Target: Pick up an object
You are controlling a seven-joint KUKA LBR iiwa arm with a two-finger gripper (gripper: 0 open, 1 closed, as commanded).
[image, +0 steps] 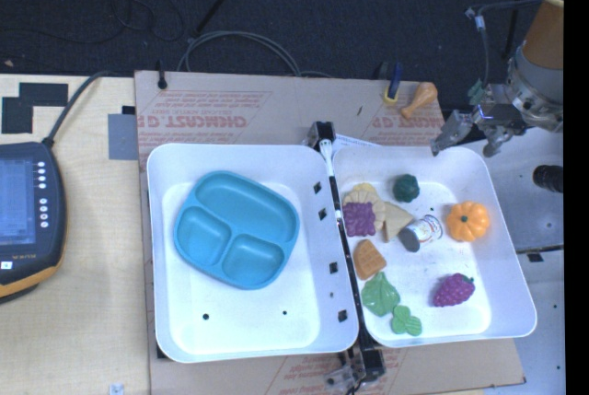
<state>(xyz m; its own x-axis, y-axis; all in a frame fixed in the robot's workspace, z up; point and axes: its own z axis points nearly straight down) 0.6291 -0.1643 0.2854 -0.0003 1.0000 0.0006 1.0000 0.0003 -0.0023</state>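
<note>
The right bin [502,200] holds several toy foods: an orange pumpkin [467,221], a dark green piece [406,188], purple grapes [454,289], a purple block [359,218], a cream wedge [396,216], a grey-and-clear cylinder [419,232], an orange piece [369,258] and green leaves [380,295]. My gripper [471,137] hangs over the bin's far right rim, above and behind the pumpkin. It is open, its two fingers spread apart with nothing between them.
The left bin [170,310] holds a blue divided plate [237,228]. A tan-orange object [421,97] and a blue-yellow clip [394,85] lie on the cardboard behind the bins. A teach pendant [23,218] sits at the far left.
</note>
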